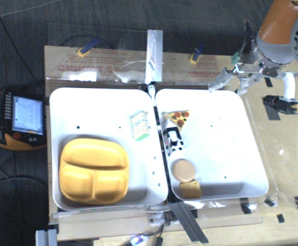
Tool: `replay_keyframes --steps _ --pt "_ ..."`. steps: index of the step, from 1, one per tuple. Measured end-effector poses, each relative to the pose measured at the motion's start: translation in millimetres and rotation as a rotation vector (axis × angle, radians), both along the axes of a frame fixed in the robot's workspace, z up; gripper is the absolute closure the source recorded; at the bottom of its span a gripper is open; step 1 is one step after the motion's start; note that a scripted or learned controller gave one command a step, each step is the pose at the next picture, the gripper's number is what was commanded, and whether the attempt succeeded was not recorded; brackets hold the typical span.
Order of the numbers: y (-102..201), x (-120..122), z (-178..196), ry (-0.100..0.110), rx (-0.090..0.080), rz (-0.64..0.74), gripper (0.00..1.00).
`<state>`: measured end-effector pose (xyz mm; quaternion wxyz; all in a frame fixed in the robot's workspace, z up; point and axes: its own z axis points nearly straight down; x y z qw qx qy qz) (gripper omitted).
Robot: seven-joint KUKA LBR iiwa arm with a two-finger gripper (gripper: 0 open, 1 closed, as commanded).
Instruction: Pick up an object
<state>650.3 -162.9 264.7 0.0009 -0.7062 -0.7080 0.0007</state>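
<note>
**K:** Camera view has the gripper parked off the back right corner of the right bin, over the bench, not over any object. Fingers look splayed apart, nothing between them. Released, empty.

**M:** Reads like a clear-of-scene pose. Arm out of the way so the camera gets both bins unobstructed before a target is picked.

**K:** Agreed. Candidates: right bin has everything bunched along its left wall. Small red-and-yellow item at the back, black-and-white piece just in front of it, tan round disc nearer, brown block touching the disc at the front.

**M:** Left bin?

**K:** Big yellow moulded lump at the front left, small greenish packet near the divider, well apart from it.

**M:** Lump looks too wide for two fingers, I'd guess.

**K:** Same guess. Wall-hugging stuff is awkward too; one finger has to fit between item and wall. Packet sits freest, but flat.

**M:** So pick not started.

**K:** Correct. Nothing lifted.
</note>
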Motion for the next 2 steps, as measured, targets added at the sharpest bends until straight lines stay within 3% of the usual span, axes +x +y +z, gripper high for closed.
replay_keyframes --steps 1,2 --pt "-12 -25 3 0.0 -0.003 0.286 0.0" --pt "-20 -90 -151 0.0 0.0 0.111 0.0"
